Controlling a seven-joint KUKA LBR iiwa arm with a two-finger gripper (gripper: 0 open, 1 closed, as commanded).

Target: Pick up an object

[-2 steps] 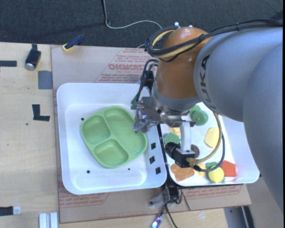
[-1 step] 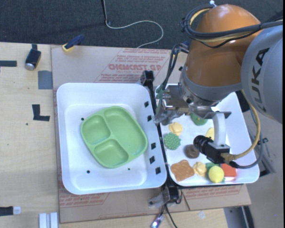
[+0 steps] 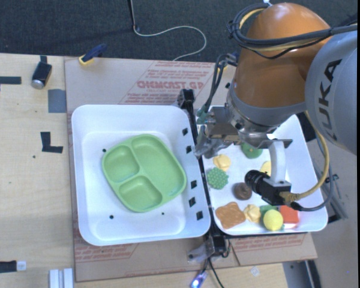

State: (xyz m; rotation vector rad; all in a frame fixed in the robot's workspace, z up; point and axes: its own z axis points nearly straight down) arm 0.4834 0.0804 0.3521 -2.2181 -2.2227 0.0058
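Note:
My gripper [image 3: 212,143] hangs under the orange wrist at the left side of the right bin [image 3: 306,161], just above a pale yellow piece [image 3: 222,161]. A green bumpy ball [image 3: 217,177] lies right below that piece. Further toward the front lie a brown round item [image 3: 243,191], a toast slice [image 3: 229,215], a small yellow chunk [image 3: 252,212], a yellow lemon [image 3: 273,221] and a red-orange item [image 3: 290,216]. A green item [image 3: 251,151] peeks out under the wrist. The arm's body hides how the gripper stands.
The left bin [image 3: 87,161] holds a green divided plate [image 3: 144,171]. A ridge with black clips [image 3: 193,173] separates the two bins. A black connector with a yellow cable [image 3: 265,185] hangs over the right bin. Cardboard lies under both bins.

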